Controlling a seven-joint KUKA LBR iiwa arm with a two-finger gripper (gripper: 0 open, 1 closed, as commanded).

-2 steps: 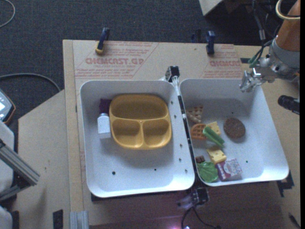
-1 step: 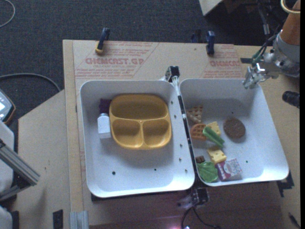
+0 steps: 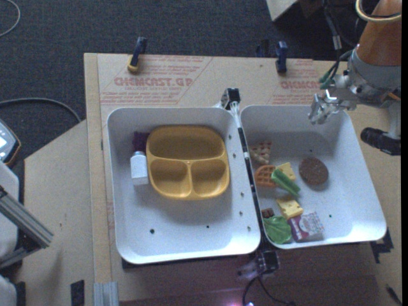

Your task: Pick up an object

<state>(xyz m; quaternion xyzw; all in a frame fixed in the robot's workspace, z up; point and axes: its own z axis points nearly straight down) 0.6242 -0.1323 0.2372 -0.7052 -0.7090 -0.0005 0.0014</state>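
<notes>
My gripper (image 3: 320, 111) hangs over the far right corner of the right bin (image 3: 357, 171), its fingers (image 3: 315, 113) slightly apart with nothing between them. Below it in that bin lie a brown round patty (image 3: 313, 171), a waffle piece (image 3: 265, 174), a cheese wedge (image 3: 285, 169), a green bean pod (image 3: 285, 182), a tan cracker (image 3: 260, 152), a second cheese cube (image 3: 291, 207), a green leaf (image 3: 276, 229) and a pink packet (image 3: 308, 225). The patty is the nearest item to the gripper, well below it.
The left bin (image 3: 127, 228) holds a yellow divided plate (image 3: 187, 160), a small white bottle (image 3: 139, 167) and a dark purple item (image 3: 140, 139). Clamps (image 3: 136, 53) (image 3: 281, 55) stand at the board's far edge. The arm's orange band (image 3: 382, 30) is at the upper right.
</notes>
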